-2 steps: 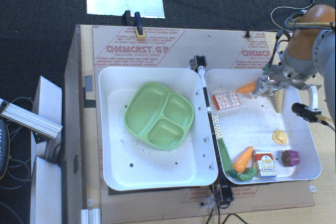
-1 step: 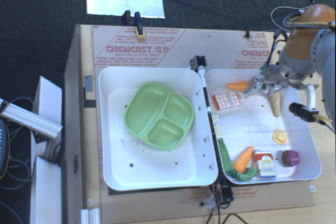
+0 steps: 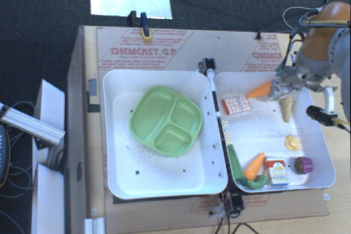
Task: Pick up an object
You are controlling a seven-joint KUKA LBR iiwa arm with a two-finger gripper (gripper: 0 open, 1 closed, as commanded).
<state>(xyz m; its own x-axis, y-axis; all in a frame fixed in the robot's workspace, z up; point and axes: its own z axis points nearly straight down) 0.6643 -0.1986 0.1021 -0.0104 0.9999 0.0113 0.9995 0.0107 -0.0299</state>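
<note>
Reaching in from the right, the arm (image 3: pixel 323 41) hangs its gripper (image 3: pixel 281 89) low over the far corner of the right bin (image 3: pixel 323 172), right at the thick end of an orange carrot (image 3: pixel 259 90). That carrot looks the likeliest target: it lies just to the gripper's left, its long axis running nearly level across the view, tilted slightly up toward the gripper, with the narrow tip pointing at a small red-and-white box (image 3: pixel 236 104) close by. Whether the gripper is spread, closed or already pinching the carrot cannot be told at this size; nothing is plainly clamped.

Just below the gripper a pale cone-shaped piece (image 3: pixel 287 108) lies lengthwise, pointing down the bin, so 2 candidates sit within short reach. Farther toward the near wall rest a yellow lump (image 3: pixel 292 143), a purple piece (image 3: pixel 303 164), a second boxed item (image 3: pixel 277 171) and another carrot with green beside it (image 3: pixel 253 166), all well apart from the wrist.

Above the wrist the orange band shows, and the wrist tips down toward the bin floor. The left bin (image 3: pixel 118 134) holds a green divided plate (image 3: pixel 166 120), far from the gripper.
</note>
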